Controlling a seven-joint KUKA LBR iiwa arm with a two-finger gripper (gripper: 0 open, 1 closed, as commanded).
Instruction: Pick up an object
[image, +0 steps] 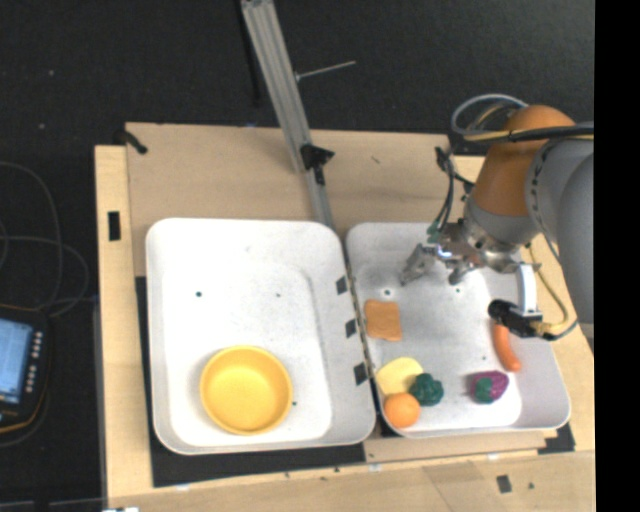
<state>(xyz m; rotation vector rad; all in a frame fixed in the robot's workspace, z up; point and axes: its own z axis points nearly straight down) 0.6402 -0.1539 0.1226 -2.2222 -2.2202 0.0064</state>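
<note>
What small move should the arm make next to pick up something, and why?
Probably shift the tool toward the near side of the right bin and stop above the tan square piece. The tool hangs over bare bin floor at the far end with nothing under it, and that flat piece is the closest object, lying apart from the yellow, orange and green cluster.

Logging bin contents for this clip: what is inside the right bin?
The right bin holds an orange slab, yellow piece, orange ball, green piece, purple piece and carrot. The arm covers its upper right corner.
</note>
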